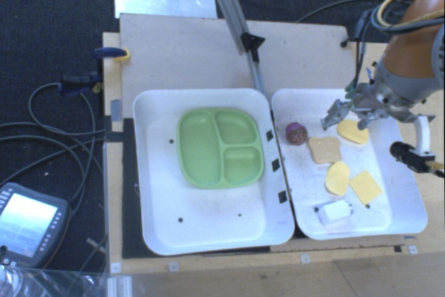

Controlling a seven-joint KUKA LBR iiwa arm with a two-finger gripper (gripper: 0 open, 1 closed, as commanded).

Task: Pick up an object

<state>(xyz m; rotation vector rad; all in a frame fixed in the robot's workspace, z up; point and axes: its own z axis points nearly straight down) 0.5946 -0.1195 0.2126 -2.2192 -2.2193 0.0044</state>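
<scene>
Toy food pieces (325, 149) lie in the right bin (403, 219), a green divided plate (221, 147) in the left bin (156, 219), beneath the gripper (345, 115), its jaws spread and empty.

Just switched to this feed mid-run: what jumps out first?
The green divided plate sits alone in the left bin. The right bin holds scattered pieces: a purple ball, a toast slice, yellow pieces and a white block. The gripper hangs over that bin's far end.
</scene>
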